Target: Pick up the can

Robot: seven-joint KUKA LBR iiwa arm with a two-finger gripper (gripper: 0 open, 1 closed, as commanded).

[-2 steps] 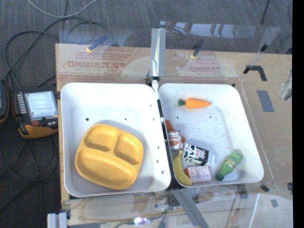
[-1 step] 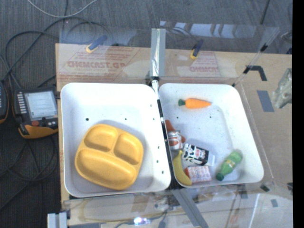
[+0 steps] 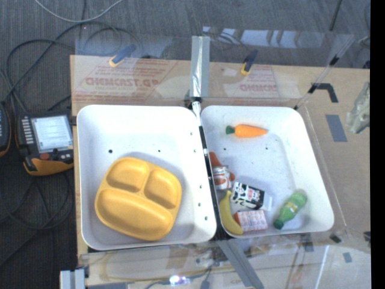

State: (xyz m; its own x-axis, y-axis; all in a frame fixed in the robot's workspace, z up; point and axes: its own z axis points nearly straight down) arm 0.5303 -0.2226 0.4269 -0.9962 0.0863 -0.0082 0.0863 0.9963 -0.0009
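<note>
Operator, your camera view offers one item for report: a pale shape [image 3: 361, 110], blurred, at the right edge, upper half of the view. Whether it belongs to your robot's body cannot be told. No pose can be read from it.

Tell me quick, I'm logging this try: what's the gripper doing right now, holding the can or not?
Gripper: state cannot be told from this view. The can lies in the right bin, nothing gripping it.
</note>
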